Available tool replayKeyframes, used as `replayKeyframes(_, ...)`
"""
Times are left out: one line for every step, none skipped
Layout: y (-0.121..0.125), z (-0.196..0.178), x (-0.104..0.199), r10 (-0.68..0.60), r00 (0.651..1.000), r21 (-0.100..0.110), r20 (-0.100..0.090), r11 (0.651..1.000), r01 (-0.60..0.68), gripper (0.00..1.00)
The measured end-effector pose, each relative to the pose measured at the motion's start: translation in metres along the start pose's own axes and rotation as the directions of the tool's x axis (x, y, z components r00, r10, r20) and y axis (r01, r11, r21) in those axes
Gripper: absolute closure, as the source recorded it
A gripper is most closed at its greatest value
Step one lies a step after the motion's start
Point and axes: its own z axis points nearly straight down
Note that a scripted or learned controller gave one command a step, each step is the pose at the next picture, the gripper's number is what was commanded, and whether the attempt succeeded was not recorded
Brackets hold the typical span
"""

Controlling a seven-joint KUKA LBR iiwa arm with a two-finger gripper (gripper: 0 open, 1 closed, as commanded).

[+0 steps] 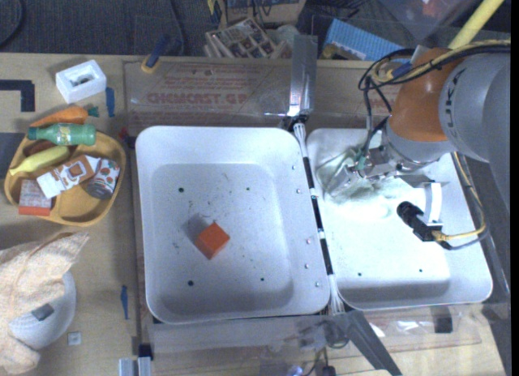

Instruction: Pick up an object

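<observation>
My gripper (345,178) hangs low over the upper left corner of the right bin (422,285), close to the divide between the two bins. It is blurred, and I cannot tell how it is set or whether anything is in it. The orange band (418,111) of my arm sits just above and right of it. The orange block (214,240) lies well apart from my gripper, down and to the left, on the floor of the left bin (162,164), a little below its middle. A yellow bowl (81,208) of toy food stands on the surface left of the bins.
</observation>
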Motion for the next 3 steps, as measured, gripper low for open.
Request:
replayKeyframes(0.041,0.001,-0.012,0.009,1.000,0.003,-0.001,1.000,-0.009,0.00)
replayKeyframes(0.033,-0.032,-0.069,0.187,0.982,0.010,-0.001,0.982,-0.187,0.00)
replayKeyframes(0.018,0.000,-0.008,0.048,0.999,-0.001,0.001,0.999,-0.048,0.00)
